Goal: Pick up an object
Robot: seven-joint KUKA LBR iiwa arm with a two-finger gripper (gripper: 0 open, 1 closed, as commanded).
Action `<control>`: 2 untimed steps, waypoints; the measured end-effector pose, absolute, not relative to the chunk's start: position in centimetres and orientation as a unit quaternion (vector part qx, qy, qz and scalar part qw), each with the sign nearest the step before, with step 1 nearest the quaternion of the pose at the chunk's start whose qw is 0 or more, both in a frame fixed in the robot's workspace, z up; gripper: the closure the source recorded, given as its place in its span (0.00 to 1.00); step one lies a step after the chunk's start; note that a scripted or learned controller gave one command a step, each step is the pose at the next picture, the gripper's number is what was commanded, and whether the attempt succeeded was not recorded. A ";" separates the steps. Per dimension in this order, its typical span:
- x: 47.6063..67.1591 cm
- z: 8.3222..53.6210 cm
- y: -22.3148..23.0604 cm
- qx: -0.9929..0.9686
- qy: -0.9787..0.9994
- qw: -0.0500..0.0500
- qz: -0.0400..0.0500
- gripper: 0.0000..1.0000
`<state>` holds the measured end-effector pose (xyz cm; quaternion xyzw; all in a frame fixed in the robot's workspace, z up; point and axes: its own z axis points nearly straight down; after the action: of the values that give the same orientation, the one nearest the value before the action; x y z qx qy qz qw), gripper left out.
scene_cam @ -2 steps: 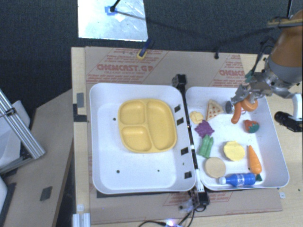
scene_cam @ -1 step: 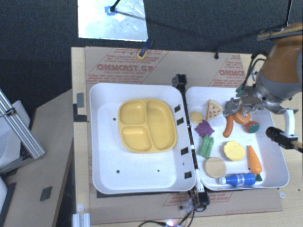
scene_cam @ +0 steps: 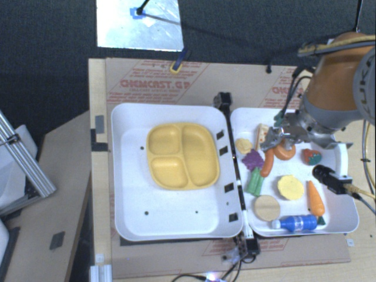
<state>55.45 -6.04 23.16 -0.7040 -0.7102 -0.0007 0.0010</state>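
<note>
**Toy food waits under the robot's claw**

Toys fill the right bin (scene_cam: 346, 213), and the grey and orange arm (scene_cam: 338, 81) reaches in over it from the right. The claw (scene_cam: 275, 136) hangs low at the top of this bin, close to the wall in the middle. You cannot tell if the claw is apart or together, because it is small and dark parts of the arm sit around it. Nothing shows between its tips.

Just beside the claw is a pale wedge of cheese (scene_cam: 261, 135). Below that lies a small yellow round piece (scene_cam: 243, 145). An orange round toy (scene_cam: 285, 151) sits right under the claw. A long orange carrot (scene_cam: 268, 163) leans next to it. A bunch of purple grapes (scene_cam: 253, 158) is near the middle wall, and a green stick (scene_cam: 255, 182) lies under the grapes.

Farther right is a red and green toy (scene_cam: 311, 155). A yellow round lemon slice (scene_cam: 290, 187) sits in the middle of the bin. Another carrot (scene_cam: 315, 198) lies to its right. A tan round cookie (scene_cam: 267, 207) is near the front, and a blue and white bottle (scene_cam: 296, 222) lies on its side along the front wall.

The left bin (scene_cam: 129, 216) holds a yellow plate (scene_cam: 182, 155) with three parts.
</note>
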 end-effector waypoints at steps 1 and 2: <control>55.5 22.2 -7.5 -0.707 -0.707 0.000 0.000 1.00; 55.3 23.3 -6.1 -0.705 -0.709 -0.001 -0.001 1.00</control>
<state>55.31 -6.10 23.27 -0.7050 -0.7092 -0.0011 -0.0007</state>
